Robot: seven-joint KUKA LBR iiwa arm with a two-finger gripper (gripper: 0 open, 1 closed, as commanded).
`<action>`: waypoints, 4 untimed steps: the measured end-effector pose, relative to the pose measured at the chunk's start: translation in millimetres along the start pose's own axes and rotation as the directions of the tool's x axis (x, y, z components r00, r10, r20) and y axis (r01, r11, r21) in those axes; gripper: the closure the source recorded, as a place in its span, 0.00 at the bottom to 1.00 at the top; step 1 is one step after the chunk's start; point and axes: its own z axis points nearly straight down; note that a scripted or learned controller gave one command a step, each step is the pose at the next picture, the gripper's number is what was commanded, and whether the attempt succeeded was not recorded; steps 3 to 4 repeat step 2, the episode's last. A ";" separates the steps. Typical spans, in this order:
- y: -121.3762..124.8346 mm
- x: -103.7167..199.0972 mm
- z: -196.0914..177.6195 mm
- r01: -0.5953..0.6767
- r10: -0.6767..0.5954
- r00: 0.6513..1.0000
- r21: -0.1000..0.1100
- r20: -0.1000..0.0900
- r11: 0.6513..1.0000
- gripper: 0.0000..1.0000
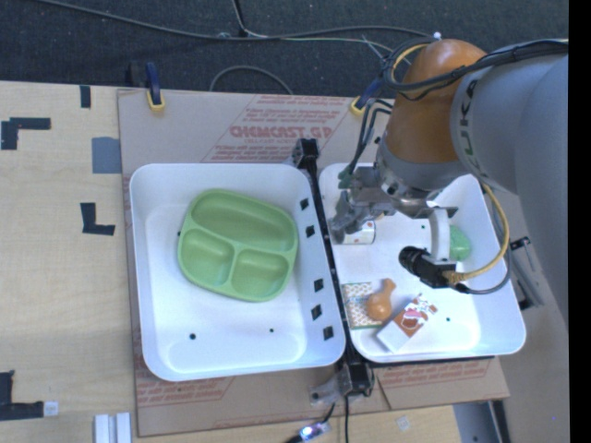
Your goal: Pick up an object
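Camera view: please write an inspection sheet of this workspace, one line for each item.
Surface: two white bins side by side, left bin and right bin, on cardboard.
Job's things: green divided plate lies flat in the left bin; orange toy, small red and white box and a green object lie in the right bin.
Clutter: nothing seen.
Grippers: gripper is low over the right bin's left part; finger state unclear.
Cables: black cables on the dark floor; yellow cable along the arm.
Surroundings: clamp on the cardboard's far edge.
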 end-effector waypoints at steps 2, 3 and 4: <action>-23.1 102.9 16.1 0.001 -0.001 1.000 0.000 0.000 1.000 1.00; -23.1 102.9 16.1 0.001 -0.001 1.000 0.000 0.000 1.000 1.00; -23.1 102.9 16.1 0.001 -0.001 1.000 0.000 0.000 1.000 1.00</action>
